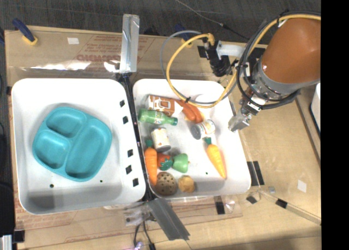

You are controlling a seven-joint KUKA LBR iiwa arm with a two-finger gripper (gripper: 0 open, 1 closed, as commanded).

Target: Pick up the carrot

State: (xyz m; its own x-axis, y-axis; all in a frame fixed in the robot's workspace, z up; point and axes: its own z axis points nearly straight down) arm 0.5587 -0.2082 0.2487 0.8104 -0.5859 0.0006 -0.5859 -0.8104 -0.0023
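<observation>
Currently the gripper [240,121] hangs at the right rim of the right bin [235,150], above the bin wall and apart from every item inside. Whether it is wide or narrow cannot be determined; it appears as a small grey tip below the wrist, with nothing visibly held.

The most likely target is the carrot [216,159], which lies near the right wall of the right bin, green top toward the upper left, pointed end toward the lower right. It is just below a small can [205,129] lying on its side. A second orange carrot-like piece [150,162] lies near the left wall beside a green pepper [180,162], and another orange item [191,112] lies near the top; both could be mistaken for the target.

To perform the approach well:
- Move inward and down-left from the rim to stand over the thick middle of the carrot.
- Align the closing direction across the short axis, not along its length.
- Keep clear of the right wall and of the can.
- Descend until the tips straddle the body before closing.

The yellow cable [174,60] loops over the upper part of the bin and covers part of the contents there. The left bin [22,134] holds a teal divided plate [72,142].
</observation>
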